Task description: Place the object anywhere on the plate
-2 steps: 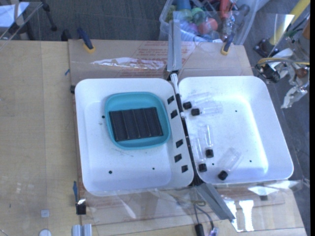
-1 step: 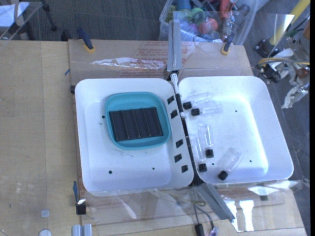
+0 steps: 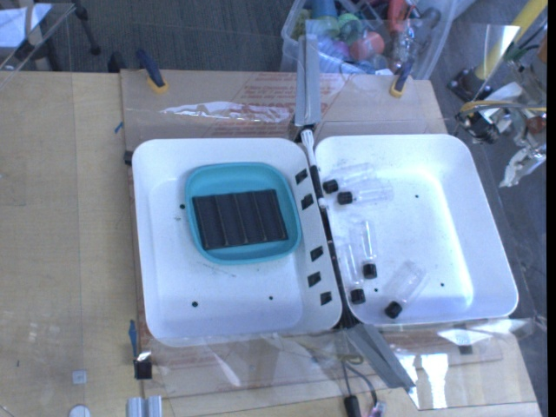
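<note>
My claw (image 3: 524,165) sits off the right bin's (image 3: 452,159) far edge, grip state unreadable; vials (image 3: 363,189) in that bin, teal plate (image 3: 241,211) in left bin.

teal plate (image 3: 201,187), black ridged slab (image 3: 239,219), white bins (image 3: 452,159)
</note>
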`<state>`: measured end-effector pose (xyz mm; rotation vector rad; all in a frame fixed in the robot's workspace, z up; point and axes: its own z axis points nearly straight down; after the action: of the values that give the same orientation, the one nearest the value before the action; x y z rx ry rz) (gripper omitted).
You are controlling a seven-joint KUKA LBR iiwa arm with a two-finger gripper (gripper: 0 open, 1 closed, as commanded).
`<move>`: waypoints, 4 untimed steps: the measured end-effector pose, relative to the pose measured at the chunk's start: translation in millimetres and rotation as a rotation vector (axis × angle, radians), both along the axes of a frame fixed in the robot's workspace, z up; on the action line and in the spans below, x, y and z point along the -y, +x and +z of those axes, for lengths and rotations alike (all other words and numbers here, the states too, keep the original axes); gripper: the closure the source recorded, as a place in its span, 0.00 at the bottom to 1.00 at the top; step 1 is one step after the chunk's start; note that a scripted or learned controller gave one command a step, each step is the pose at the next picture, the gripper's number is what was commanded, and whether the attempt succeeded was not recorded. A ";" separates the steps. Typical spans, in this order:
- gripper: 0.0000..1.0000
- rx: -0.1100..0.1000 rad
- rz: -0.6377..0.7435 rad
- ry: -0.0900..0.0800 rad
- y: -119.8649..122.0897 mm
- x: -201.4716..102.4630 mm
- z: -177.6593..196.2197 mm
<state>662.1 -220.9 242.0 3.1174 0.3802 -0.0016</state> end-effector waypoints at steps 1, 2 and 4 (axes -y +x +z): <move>0.00 -0.004 -0.017 0.003 -5.0 0.5 -5.4; 0.00 0.000 -0.037 0.003 -5.7 1.2 -0.7; 0.00 0.001 -0.038 0.002 -6.5 1.7 6.5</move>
<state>655.6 -222.6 248.5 3.1263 0.3213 0.0006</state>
